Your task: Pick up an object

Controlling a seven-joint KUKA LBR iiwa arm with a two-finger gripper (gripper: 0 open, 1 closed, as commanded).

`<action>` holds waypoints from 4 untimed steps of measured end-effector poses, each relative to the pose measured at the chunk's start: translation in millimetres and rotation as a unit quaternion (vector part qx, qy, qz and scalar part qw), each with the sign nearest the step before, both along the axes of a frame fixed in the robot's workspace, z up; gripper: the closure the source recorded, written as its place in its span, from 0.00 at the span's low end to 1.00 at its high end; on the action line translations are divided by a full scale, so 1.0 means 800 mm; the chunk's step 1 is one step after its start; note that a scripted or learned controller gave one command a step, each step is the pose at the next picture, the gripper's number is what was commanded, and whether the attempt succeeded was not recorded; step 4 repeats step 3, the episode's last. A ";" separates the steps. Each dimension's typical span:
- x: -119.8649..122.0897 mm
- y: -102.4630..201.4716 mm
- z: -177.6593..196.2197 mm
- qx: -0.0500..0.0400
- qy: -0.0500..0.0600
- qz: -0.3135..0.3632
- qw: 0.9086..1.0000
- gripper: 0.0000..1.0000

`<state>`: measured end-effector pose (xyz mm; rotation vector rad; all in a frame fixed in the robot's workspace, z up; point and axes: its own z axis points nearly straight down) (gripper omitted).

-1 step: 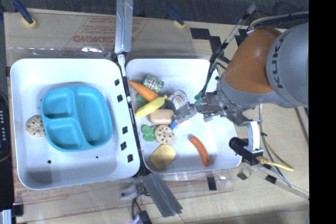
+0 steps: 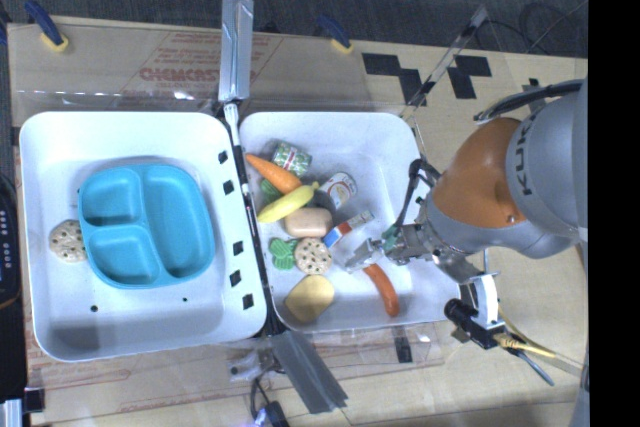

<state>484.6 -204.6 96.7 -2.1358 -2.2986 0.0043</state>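
Fixed overhead view, slanted. The desk (image 2: 470, 65) carried two shallow white bins side by side, and behind it lay a dark ribbed floor. The arm (image 2: 520, 185), grey with an orange band above the wrist, reached in from the right and ended low in the right bin (image 2: 385, 130).

The end effector (image 2: 385, 245) stood over the lower right part of that bin. Whether it was wide or narrow could not be told, since wrist hardware and glare covered its tip, and nothing was seen held in it.

Nearest to it lay a red-orange sausage (image 2: 381, 288), just below and slightly toward the bin's front wall. Its long axis ran on a diagonal, from upper left to lower right. A pale wrapped tube with a red and blue end (image 2: 345, 237) lay just to its left, close enough that contact could not be ruled out.

Farther left sat a chocolate-chip cookie (image 2: 313, 256), a tan bread roll (image 2: 309, 221), a yellow banana (image 2: 286, 203) and a yellowish potato-like piece (image 2: 309, 296). Beyond these were a carrot (image 2: 272, 172) and two small cans (image 2: 292, 158).

The left bin (image 2: 60, 145), well apart from the end effector, held a blue divided tray (image 2: 146, 223) and a second cookie (image 2: 67, 239).

Judged from this layout, the sausage was the likeliest target, needing a short move downward in the view.
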 end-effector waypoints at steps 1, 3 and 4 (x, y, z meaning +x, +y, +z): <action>0.002 0.002 0.013 0.000 -0.001 0.004 1.000 1.00; 0.129 0.128 0.172 0.000 -0.005 -0.050 0.999 1.00; 0.129 0.128 0.172 0.000 -0.005 -0.050 0.999 1.00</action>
